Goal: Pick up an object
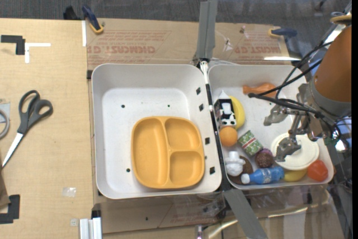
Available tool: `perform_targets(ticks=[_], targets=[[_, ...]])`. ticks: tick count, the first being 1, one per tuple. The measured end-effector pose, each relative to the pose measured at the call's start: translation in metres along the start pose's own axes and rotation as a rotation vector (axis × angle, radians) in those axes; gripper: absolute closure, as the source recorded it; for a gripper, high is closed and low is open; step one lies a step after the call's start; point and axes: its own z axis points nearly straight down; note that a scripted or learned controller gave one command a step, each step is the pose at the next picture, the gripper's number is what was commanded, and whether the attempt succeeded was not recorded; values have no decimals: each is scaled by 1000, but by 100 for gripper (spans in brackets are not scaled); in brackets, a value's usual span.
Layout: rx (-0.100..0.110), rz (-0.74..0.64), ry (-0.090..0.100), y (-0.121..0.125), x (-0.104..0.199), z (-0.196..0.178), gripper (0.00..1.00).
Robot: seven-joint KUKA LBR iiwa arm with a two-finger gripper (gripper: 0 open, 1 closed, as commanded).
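Your gripper (291, 143) is hovering over the white bowl (299, 155) in the right bin (254, 73), fingers spread and holding nothing. You're still lacking a grasp; the closing and lifting are remaining.

On the desk (45, 176) I see scissors (25, 117) at the left, and a blue-yellow clamp (92, 19) lies near the cardboard (140, 42).
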Motion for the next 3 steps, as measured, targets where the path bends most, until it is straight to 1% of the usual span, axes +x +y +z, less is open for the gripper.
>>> perform_targets(ticks=[1, 2, 3], targets=[[1, -3, -3, 9, -30, 137, 0], [1, 102, -3, -50, -89, 82, 0], [1, 156, -6, -24, -109, 128, 0]])
